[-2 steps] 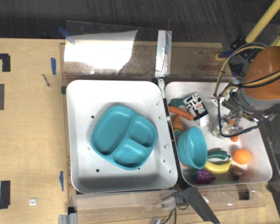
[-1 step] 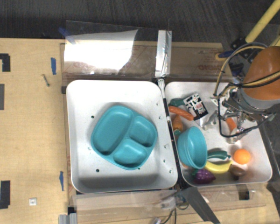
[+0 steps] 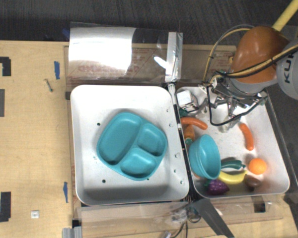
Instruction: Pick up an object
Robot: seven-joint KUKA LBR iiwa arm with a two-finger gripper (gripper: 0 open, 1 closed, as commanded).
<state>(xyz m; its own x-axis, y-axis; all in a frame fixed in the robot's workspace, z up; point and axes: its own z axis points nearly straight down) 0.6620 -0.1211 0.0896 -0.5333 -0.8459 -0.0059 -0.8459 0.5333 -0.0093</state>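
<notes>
Our gripper (image 3: 232,114) hovers in the right bin (image 3: 278,133); we cannot tell its state. The nearest carrot (image 3: 247,136) lies just right and toward the front, long axis running front to back

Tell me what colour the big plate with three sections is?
Teal blue divided plate, seen in the camera view.

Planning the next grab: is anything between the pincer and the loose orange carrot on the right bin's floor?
Nothing visible. The pincer hangs over bare floor at the back of the right bin; the carrot lies just beside it, unobstructed.
</notes>
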